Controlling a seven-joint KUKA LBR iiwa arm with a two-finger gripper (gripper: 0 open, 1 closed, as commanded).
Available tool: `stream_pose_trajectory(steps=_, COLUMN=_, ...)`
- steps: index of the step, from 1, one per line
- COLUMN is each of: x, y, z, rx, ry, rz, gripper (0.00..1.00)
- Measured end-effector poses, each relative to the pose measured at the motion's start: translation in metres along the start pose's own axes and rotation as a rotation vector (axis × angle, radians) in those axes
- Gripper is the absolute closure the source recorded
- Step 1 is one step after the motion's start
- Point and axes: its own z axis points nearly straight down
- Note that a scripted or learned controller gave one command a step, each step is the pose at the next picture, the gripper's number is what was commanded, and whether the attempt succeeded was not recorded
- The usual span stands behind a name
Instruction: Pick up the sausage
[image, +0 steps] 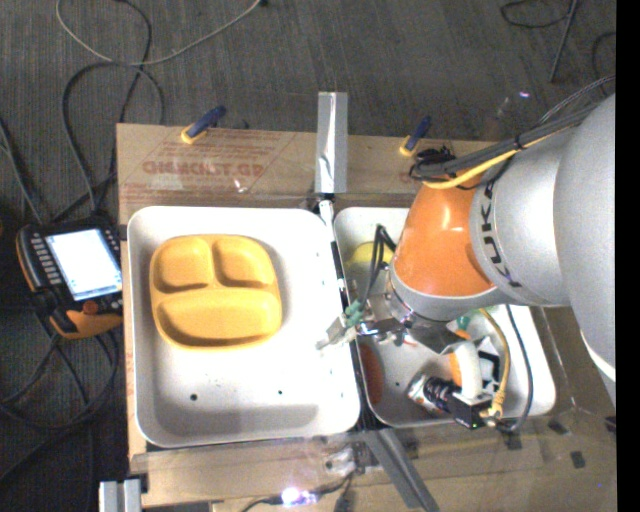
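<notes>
Yellow divided tray (216, 290) sits in left bin (150, 400). Arm's wrist (445, 255) covers right bin (535, 395); gripper state unreadable. Reddish-brown sliver, possibly the sausage (371, 372), at that bin's left wall.

Two shallow white bins sit side by side on a cardboard-topped bench (230, 165). The left bin (200, 400) holds a yellow three-compartment tray (215, 290) in its upper half. In the right bin (540, 390), a yellow-green rounded object (362, 258) lies near the top left corner. Blue clamps (203, 123) grip the cardboard's far edge. A handheld screen pendant (75, 268) rests on the floor at left, among cables (100, 60).
</notes>
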Motion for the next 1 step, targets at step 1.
stream_pose_trajectory(steps=1, x=-0.072, y=-0.0126, z=-0.0004, rx=-0.001, ry=-0.002, rz=-0.003, gripper=0.0)
